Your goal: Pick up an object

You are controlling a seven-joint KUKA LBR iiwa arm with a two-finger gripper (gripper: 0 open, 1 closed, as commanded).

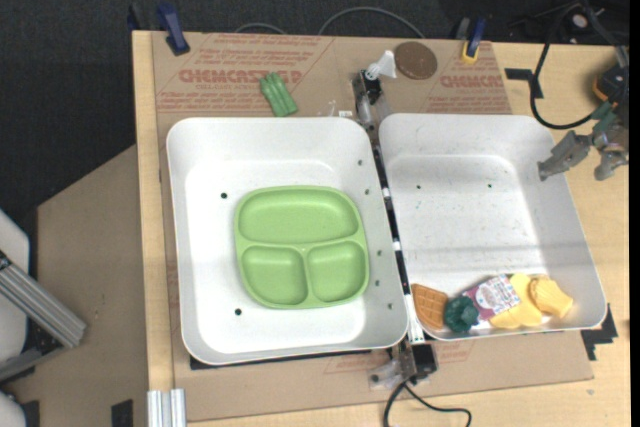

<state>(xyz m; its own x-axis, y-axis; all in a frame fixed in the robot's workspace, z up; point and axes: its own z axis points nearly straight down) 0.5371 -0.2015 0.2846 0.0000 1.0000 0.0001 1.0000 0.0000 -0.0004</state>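
The gripper (583, 158) sits at the right edge of the right bin (470, 215), and its two fingers are spread apart with nothing between them. The toys are well apart from it, in a heap at the near edge of that bin: a waffle (429, 304), a dark green toy (461, 315), a pink packet (495, 294) and yellow pieces (540, 303). The heap runs left to right. The packet's writing is too small to read. The cardboard (240, 75) says "CHEMCAST" in red. A green plate (300, 246) lies in the left bin (200, 215).
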